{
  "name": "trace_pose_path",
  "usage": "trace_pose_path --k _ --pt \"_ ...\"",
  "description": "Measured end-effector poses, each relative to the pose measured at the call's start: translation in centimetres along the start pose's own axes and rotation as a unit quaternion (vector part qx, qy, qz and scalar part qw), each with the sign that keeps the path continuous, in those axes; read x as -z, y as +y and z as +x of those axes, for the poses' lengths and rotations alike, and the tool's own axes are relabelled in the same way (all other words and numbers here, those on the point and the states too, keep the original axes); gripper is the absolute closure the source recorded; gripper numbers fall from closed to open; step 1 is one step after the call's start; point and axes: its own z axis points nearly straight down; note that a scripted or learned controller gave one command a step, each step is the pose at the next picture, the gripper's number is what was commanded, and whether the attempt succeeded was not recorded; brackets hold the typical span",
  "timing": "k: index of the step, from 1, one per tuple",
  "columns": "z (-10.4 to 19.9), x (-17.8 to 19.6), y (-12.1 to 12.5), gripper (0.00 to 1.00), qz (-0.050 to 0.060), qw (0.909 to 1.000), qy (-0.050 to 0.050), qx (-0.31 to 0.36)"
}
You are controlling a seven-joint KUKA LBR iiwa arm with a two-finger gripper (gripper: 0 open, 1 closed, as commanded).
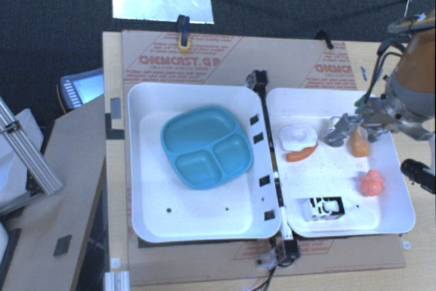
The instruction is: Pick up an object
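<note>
My gripper [336, 133] hangs low over the right bin [388, 225], near its upper middle, with the arm [417, 82] reaching in from the right. Just left of the gripper lies a white fried-egg toy [296, 137], and an orange sausage-like piece [302, 154] lies below the egg. An orange pear-shaped toy [359, 144] sits right beside the gripper on its right. Lower right lies a pink toy [371, 183]. A black-and-white item [325, 208] rests near the bin's front edge.
The left bin [146, 215] holds a blue divided plate [206, 145]. A black divider strip [266, 146] runs between the two bins. Cardboard [204, 58] lies under both bins. A black arm part [419, 174] juts in at the right bin's right edge.
</note>
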Motion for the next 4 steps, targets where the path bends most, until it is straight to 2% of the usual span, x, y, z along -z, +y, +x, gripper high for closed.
trace_pose_path --k 1,2,4 --pt "0.0 0.5 0.2 0.00 -0.005 1.0000 -0.001 0.001" --pt "0.1 -3.8 -0.2 0.00 -0.003 1.0000 0.000 0.000" --pt "-0.1 -12.9 1.1 0.00 -0.003 1.0000 0.000 0.000"
